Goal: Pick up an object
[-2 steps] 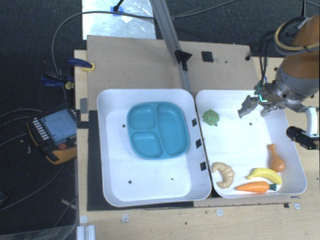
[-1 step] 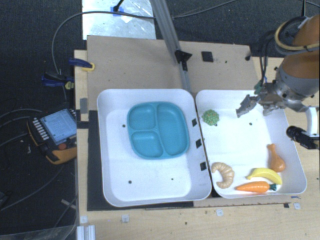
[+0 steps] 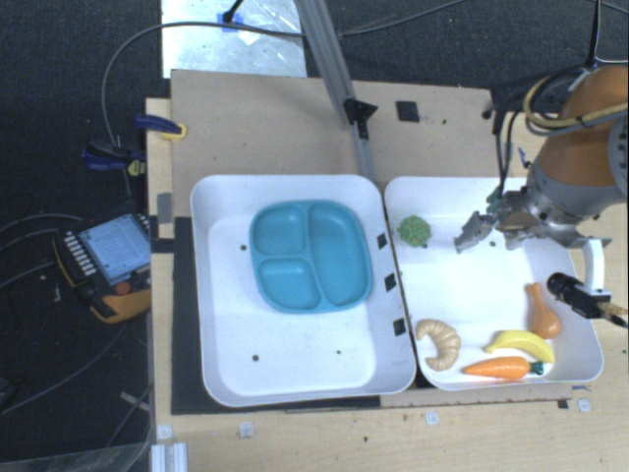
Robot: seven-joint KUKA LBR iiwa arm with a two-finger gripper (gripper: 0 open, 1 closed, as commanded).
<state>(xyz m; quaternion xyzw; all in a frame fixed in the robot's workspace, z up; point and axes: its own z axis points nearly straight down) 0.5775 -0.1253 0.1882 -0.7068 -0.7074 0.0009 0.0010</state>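
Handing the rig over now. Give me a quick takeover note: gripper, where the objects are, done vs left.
Gripper: above the right bin, upper part, nothing between its fingers that I can see; open or shut not clear.
Objects, all in the right bin: broccoli just left of the gripper; croissant, banana and carrot along the near edge; chicken drumstick on the right side.
Left bin: blue divided plate.
Done: nothing picked yet.
Left: grasp and lift one object; the broccoli looks closest.
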